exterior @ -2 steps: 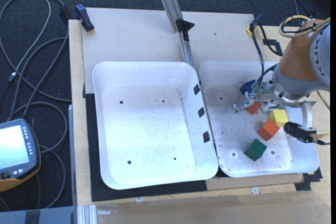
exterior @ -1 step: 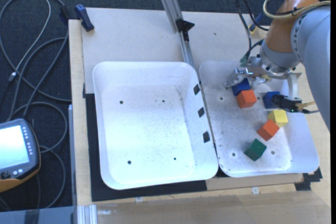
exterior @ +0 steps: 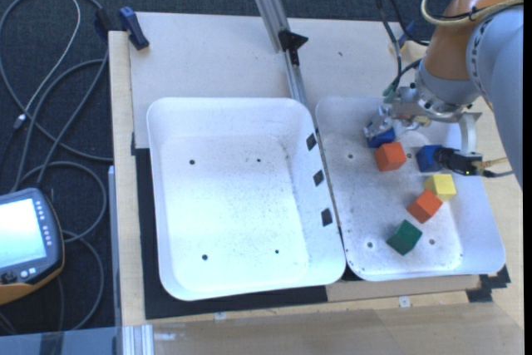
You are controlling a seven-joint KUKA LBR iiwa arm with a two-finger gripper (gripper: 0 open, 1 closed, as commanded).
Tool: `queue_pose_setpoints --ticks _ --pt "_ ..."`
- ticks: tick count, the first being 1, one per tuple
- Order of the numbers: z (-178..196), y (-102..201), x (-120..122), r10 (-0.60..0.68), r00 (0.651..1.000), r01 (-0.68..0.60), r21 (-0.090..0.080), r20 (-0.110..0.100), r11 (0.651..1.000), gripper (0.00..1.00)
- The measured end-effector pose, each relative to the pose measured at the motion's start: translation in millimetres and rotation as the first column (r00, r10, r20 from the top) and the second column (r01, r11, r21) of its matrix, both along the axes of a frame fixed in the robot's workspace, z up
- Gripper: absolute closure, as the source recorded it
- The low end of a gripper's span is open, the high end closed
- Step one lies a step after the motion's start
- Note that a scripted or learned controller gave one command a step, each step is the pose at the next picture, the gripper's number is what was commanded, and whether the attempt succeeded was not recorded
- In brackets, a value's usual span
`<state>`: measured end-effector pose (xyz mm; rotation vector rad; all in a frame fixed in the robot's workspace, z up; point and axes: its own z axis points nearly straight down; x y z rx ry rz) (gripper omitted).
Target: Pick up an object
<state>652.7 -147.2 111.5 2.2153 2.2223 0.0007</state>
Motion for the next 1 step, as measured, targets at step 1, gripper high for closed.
queue_pose_setpoints --ticks 1 --pt "94.0 96.1 7.7 0.007 1.0 -0.007 0.005 0.007 1.0 1.0"
